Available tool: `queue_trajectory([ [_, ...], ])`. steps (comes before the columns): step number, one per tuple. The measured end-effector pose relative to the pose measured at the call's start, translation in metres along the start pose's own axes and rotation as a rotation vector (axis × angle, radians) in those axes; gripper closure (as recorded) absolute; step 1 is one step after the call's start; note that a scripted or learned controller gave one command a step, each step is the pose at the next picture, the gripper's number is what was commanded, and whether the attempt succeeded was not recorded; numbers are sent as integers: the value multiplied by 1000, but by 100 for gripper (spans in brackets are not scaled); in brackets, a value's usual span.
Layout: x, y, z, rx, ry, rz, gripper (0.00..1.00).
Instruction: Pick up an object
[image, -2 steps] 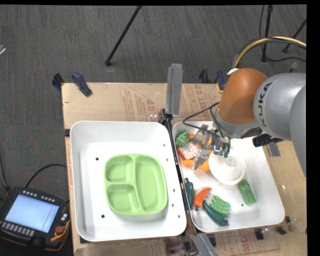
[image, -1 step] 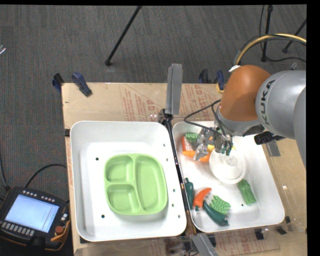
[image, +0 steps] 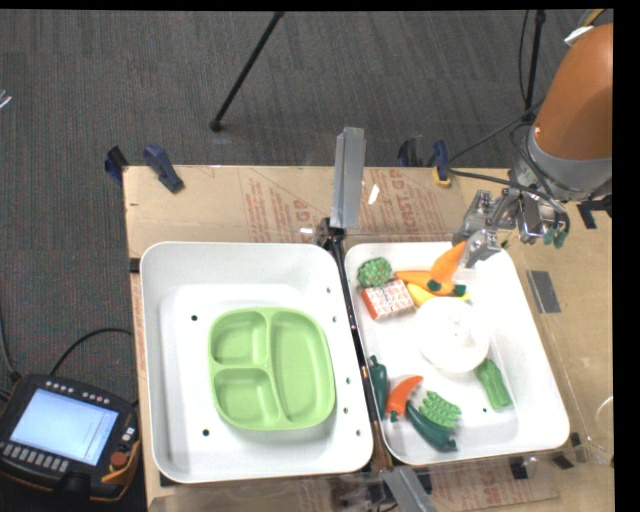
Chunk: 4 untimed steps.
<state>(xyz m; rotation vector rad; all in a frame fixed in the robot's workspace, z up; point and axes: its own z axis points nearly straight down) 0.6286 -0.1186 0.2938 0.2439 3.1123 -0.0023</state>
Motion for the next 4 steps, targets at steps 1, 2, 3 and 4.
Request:
queue_trajectory([
  [1, 49, 1, 200, 4, 25, 13, 100],
  [2, 7, -55, 206, -2, 19, 62, 100],
  [3, 7, -55, 207, -1, 21, 61, 0],
  [4, 43, 12, 205, -3, 19, 22, 0],
])
